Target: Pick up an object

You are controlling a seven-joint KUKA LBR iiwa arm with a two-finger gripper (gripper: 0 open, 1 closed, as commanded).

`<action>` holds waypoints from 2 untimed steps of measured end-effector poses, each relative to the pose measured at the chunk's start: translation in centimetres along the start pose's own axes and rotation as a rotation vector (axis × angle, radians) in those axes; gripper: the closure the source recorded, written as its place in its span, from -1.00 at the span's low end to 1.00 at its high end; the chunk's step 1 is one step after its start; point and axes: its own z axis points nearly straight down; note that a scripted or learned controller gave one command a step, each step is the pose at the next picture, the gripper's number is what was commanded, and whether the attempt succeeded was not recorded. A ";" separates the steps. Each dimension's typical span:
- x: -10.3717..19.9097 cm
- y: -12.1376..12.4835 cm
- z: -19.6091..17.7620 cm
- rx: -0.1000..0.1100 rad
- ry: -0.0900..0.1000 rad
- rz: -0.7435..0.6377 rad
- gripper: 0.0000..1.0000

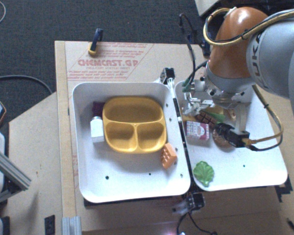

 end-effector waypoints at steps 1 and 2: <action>5.5 0.1 0.6 -0.002 0.000 0.000 1.00; 6.4 -0.2 -1.2 -0.008 -0.002 0.004 1.00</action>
